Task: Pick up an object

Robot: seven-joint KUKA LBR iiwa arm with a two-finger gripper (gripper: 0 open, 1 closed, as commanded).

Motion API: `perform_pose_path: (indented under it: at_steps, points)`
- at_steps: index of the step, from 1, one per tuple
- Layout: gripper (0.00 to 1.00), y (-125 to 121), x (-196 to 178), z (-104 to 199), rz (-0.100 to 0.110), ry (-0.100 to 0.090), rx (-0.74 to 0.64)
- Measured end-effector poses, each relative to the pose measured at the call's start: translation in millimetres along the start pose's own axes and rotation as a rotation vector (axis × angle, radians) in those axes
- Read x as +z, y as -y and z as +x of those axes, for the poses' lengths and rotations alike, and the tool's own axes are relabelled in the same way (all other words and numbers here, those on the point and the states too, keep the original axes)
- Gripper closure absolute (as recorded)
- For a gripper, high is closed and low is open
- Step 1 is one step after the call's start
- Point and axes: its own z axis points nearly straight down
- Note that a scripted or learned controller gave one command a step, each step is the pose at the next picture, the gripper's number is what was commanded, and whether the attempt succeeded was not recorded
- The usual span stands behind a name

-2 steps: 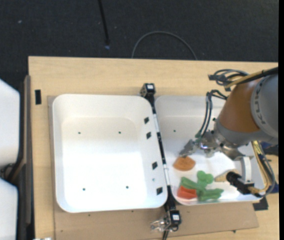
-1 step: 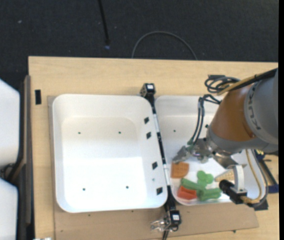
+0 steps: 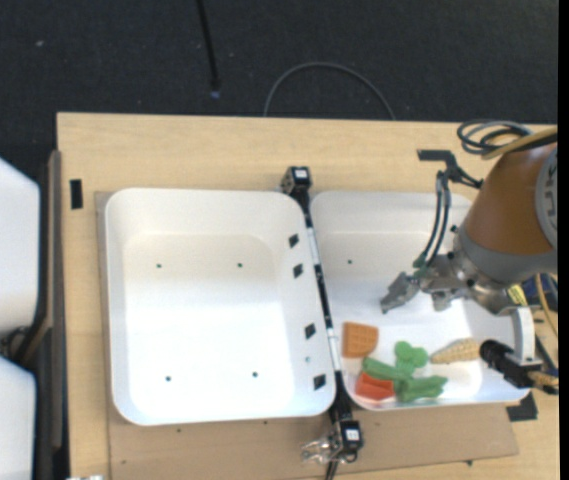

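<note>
Right of frame: the grey arm with orange band [image 3: 509, 208] is cut off by the frame edge. Its small metallic tool [image 3: 401, 293] hangs over the right shallow white plastic bin [image 3: 364, 228]; whether it is released or clenched cannot be told, and nothing is visible in it. Lower right of that bin: an orange waffle-textured square [image 3: 360, 339], a green lumpy plastic toy [image 3: 411, 355], a red-orange piece [image 3: 375, 388] partly hidden beneath a green bar [image 3: 419, 390], and a tan ridged cone [image 3: 455, 351], all clustered near one another, well below the tool. The left white bin [image 3: 124, 268] sits beside it on the pale wooden surface [image 3: 164, 148].
</note>
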Motion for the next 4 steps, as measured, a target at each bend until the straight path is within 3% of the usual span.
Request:
perform_pose_path:
  at_steps: [1, 2, 3, 4]
  points:
    - [0.0, 21, 62, 37, -0.005, -0.002, 0.0]
    - [1.0, 18, 47, 33, -0.013, 0.002, 0.008]
    - [0.0, 18, 48, 34, -0.012, 0.001, 0.011]
    - [0.0, 29, 62, 32, -0.002, 0.0, 0.0]
